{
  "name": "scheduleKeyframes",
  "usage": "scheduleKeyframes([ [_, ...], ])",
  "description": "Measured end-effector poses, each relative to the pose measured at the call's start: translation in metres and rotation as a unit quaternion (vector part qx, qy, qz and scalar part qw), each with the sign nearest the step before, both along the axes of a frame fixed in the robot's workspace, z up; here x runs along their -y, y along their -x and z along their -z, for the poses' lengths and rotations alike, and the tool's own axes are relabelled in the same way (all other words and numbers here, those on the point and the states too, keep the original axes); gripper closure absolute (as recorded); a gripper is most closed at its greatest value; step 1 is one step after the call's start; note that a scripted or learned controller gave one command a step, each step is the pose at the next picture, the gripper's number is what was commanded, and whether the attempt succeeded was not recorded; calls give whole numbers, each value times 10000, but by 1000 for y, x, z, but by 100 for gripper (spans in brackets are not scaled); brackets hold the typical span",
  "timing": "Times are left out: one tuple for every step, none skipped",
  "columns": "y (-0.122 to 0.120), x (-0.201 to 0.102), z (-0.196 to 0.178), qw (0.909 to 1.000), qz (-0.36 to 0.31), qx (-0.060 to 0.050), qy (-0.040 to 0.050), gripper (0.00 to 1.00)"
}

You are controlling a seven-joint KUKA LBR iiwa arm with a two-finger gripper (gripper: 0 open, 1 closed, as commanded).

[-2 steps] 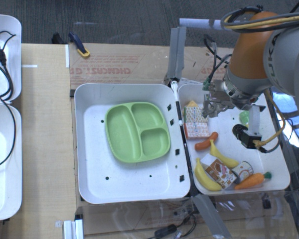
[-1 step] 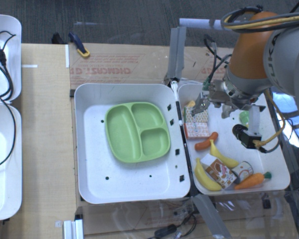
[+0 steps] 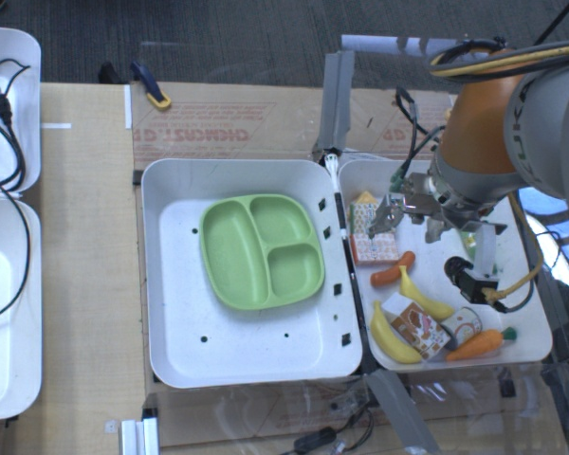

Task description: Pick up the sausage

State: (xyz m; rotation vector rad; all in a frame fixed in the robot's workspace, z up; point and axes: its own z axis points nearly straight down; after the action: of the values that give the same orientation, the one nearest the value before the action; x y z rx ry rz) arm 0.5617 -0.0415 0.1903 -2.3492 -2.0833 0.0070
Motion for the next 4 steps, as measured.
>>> scheduleKeyframes([
  [-53, 29, 0, 9985, 550, 9, 5, 0],
  [-42, 70, 77, 9992, -391, 9, -5, 0],
  [-18, 63, 92, 9956, -931, 93, 22, 0],
  [3, 60, 93, 9968, -801, 80, 13, 0],
])
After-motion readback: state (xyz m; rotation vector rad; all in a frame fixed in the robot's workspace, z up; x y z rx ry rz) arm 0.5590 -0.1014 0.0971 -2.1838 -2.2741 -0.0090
